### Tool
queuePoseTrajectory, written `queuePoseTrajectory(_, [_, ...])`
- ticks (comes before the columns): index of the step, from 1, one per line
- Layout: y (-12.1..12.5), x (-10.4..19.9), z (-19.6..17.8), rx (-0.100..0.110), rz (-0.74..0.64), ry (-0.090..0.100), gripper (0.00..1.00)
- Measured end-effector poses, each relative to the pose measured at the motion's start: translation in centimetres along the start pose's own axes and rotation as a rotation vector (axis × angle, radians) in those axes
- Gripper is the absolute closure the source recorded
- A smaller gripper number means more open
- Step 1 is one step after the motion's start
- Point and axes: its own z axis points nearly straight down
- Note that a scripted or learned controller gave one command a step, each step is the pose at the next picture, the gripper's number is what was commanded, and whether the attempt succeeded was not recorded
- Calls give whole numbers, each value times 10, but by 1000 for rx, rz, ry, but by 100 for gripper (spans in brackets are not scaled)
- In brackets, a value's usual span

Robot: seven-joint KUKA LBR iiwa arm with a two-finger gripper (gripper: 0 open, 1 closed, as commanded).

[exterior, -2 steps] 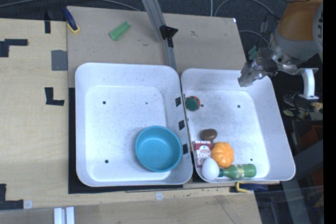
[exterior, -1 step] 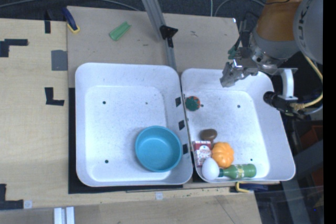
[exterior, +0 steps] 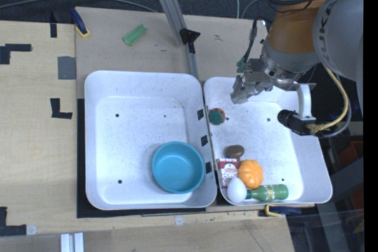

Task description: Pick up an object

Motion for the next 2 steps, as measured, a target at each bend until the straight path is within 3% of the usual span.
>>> queuePoseTrajectory(2, [-12, 100, 15, 2, 0, -1, 100])
